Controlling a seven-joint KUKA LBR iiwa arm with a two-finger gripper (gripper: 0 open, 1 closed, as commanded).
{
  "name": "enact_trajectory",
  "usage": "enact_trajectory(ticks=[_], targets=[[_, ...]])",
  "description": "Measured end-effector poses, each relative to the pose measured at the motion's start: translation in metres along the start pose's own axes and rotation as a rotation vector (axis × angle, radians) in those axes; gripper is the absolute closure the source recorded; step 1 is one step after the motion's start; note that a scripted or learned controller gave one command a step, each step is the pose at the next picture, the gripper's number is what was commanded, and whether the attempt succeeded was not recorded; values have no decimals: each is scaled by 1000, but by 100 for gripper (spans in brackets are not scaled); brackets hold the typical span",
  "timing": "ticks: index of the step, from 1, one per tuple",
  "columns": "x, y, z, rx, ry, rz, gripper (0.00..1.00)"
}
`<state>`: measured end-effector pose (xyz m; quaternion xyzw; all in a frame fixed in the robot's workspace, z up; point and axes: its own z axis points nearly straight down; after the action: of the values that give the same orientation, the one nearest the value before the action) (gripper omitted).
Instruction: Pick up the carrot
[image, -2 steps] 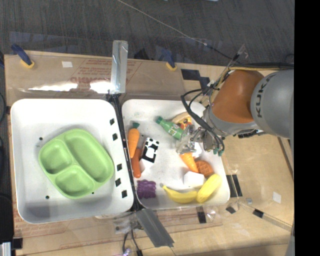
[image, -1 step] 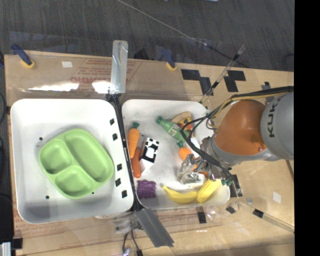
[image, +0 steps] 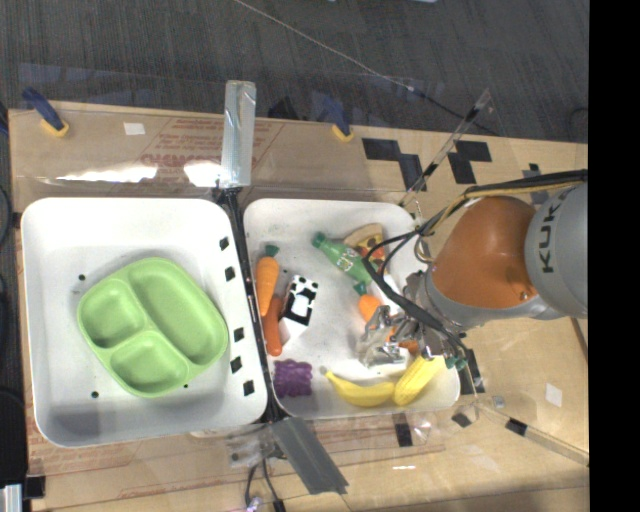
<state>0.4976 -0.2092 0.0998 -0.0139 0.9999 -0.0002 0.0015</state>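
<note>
The carrot (image: 268, 300) is a long orange piece lying lengthwise along the left wall of the right bin (image: 320, 215). My gripper (image: 380, 340) is down in the right half of that same bin, well to the right of the carrot and apart from it. It hangs just above a yellow banana (image: 375, 390) and beside a small orange object (image: 369, 305). Cables and the wrist hide part of the gripper's tip.
The right bin also holds a green bottle (image: 338, 254), a pizza slice (image: 366, 238), a black-and-white cube (image: 300, 299) next to the carrot, and purple grapes (image: 293, 376). A green divided plate (image: 150, 325) lies in the left bin (image: 60, 225).
</note>
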Motion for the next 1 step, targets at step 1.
enact_trajectory(ticks=[1], targets=[[14, 44, -102, 3, -6, -12, 100]])
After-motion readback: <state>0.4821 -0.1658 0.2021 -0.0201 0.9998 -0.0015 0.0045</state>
